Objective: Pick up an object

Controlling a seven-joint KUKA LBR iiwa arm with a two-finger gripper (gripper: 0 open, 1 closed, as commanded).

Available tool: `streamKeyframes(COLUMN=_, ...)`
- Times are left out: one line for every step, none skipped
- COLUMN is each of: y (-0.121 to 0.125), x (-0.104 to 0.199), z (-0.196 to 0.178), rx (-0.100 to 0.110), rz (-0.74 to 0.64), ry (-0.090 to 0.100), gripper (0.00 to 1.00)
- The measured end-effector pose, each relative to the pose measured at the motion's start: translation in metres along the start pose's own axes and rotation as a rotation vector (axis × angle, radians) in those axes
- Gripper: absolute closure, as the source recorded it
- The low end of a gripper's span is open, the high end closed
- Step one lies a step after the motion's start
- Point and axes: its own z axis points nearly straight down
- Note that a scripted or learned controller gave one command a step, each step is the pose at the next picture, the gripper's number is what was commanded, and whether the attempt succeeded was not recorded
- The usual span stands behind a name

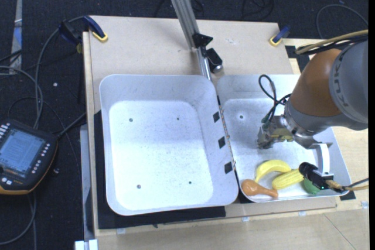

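Where the arm [328,88] reaches in from your right, its gripper [268,136] hangs low over the right bin [240,105], and you cannot tell how the claw stands. Just beside it, along that bin's near edge, lie a yellow banana [270,168], an orange pear-shaped toy [258,188] and a yellow-green piece [290,179]. The left bin [161,137] sits alongside.

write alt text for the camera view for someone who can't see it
A grey robot arm lowers its claw into the right white bin, just above a yellow banana, an orange pear-shaped toy and a yellow-green toy. The left bin sits alongside it.
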Motion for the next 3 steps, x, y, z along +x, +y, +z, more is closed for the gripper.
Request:
streamKeyframes(y=0.007, x=-0.002, z=-0.044, rx=-0.003, rz=-0.001, ry=-0.001, gripper=1.0)
streamKeyframes(y=0.004, x=-0.008, z=-0.104, rx=-0.005, rz=0.0, ry=-0.001, gripper=1.0)
streamKeyframes(y=-0.003, x=-0.005, z=-0.162, rx=-0.004, rz=-0.001, ry=-0.001, gripper=1.0)
